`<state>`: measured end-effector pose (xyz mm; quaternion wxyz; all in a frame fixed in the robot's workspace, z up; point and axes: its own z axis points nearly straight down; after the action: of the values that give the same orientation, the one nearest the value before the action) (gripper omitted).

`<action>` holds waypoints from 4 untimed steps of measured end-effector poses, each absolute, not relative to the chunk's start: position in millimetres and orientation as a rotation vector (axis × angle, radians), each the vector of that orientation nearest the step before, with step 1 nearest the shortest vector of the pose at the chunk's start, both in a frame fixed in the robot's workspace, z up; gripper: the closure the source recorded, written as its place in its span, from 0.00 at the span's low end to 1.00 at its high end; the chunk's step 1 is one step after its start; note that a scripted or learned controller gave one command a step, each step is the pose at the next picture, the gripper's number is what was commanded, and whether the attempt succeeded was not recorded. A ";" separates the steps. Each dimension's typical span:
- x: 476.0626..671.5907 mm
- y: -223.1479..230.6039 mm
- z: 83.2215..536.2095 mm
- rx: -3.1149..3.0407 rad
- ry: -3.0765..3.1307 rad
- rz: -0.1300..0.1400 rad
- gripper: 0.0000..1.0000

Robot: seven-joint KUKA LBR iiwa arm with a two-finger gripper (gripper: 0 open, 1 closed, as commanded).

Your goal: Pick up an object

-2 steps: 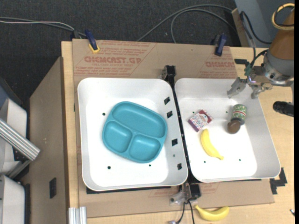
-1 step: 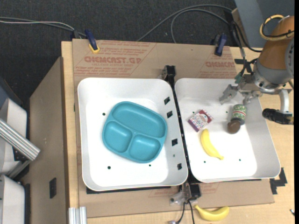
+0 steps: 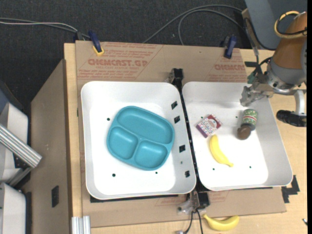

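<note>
Here the small jar (image 3: 247,123) lies just below the gripper (image 3: 249,95), long axis running on away from it, while the grip state cannot be told

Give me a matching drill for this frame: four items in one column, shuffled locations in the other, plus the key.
Items:
1. teal divided plate
2. banana
3. small snack packet
4. gripper

Places:
A. right bin, near its front
B. over the right bin's far right corner
C. left bin, centre
D. right bin, next to the divider

Pairs: 1-C, 2-A, 3-D, 4-B
</note>
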<state>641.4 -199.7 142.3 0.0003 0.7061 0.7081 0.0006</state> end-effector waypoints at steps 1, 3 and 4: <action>638.0 -208.7 196.9 2.217 2.217 0.005 1.00; 616.4 -154.2 236.1 2.219 2.230 -0.001 1.00; 600.2 -101.4 225.3 2.220 2.229 -0.002 1.00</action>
<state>600.2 -101.4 225.3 -0.0022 0.7057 0.7085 -0.0006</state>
